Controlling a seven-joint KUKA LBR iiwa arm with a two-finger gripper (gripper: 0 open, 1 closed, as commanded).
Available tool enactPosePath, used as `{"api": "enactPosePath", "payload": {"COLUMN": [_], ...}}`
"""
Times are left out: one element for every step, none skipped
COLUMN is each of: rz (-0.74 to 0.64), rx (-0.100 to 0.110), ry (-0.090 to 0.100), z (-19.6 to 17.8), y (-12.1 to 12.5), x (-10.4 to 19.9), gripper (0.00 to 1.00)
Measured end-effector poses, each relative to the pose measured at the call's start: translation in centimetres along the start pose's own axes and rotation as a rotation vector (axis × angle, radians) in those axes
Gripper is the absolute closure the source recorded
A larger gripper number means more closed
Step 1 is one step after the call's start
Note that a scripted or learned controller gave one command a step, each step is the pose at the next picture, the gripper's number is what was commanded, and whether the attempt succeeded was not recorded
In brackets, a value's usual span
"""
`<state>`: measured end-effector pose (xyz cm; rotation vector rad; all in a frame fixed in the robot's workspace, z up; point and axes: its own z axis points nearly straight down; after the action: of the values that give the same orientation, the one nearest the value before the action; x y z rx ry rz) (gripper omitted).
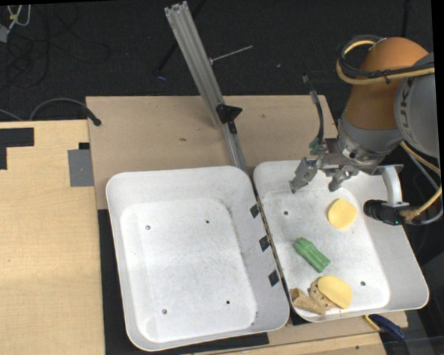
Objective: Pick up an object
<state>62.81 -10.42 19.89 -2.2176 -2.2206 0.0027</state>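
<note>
A tan lump (pixel 310 301) is lying half hidden under a yellow piece (pixel 335 291) at the right bin's (pixel 398 293) near edge. Behind them a green piece (pixel 311 254) and a yellow round (pixel 342 214) are sitting apart. The gripper (pixel 321 174) is hovering over the far end, fingers spread, grasping nothing.

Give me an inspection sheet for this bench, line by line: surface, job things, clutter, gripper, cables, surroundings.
Surface: wooden bench bearing the left bin and the right bin, side by side.
Job's things: all in the right bin: yellow round piece, green piece, second yellow piece touching a tan piece.
Clutter: nothing seen.
Gripper: gripper open, holding nothing, above the right bin's far end.
Cables: yellow cable looped over the arm; black cable at the bench's edge.
Surroundings: slanted metal rail, dark floor.
</note>
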Motion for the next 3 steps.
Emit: {"api": "enactPosePath", "payload": {"rz": [0.001,0.001,0.002], "rx": [0.000,0.004,0.005], "ry": [0.000,0.000,0.000], "z": [0.0,4.4,9.1], "y": [0.0,-0.2,-0.7], "x": [0.0,0.3,-0.3], "gripper": [0.00,0.00,0.00]}}
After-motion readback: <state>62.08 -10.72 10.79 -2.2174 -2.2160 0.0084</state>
